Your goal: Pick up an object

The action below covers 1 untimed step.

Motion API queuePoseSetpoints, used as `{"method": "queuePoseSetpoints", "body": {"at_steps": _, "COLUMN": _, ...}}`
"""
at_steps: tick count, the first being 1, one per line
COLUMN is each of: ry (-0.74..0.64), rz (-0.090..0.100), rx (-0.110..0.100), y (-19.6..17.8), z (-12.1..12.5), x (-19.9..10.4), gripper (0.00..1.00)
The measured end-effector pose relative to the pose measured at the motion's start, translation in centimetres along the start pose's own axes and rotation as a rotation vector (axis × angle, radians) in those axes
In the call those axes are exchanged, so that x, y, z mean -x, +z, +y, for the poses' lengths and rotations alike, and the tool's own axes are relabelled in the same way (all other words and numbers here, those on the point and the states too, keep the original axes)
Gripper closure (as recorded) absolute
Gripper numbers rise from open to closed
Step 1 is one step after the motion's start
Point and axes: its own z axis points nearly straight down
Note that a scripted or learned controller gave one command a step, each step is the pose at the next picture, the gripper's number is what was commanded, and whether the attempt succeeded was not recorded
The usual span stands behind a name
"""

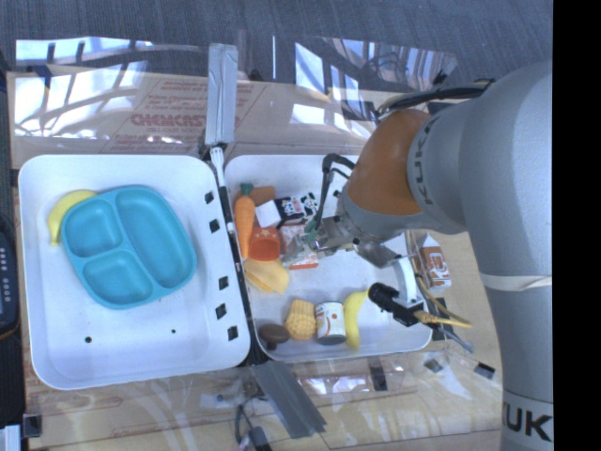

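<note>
Left white bin (56,346) held a blue divided plate (130,244), a yellow banana (64,210) tucked at its upper-left edge.

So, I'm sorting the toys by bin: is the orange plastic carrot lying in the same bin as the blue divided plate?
No. The orange plastic carrot lies in the right white bin, while the blue divided plate sits in the left white bin.

From my remote station: the counter (122,120) carries two white bins, left bin (38,280) and right bin (310,172), side by side.
</note>
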Motion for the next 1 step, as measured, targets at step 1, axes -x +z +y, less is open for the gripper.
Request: {"method": "queuePoseSetpoints", "body": {"at_steps": 1, "ry": 0.078, "rz": -0.001, "rx": 0.007, "y": -9.37, "z": 1.71, "x": -6.34, "gripper": 1.00}}
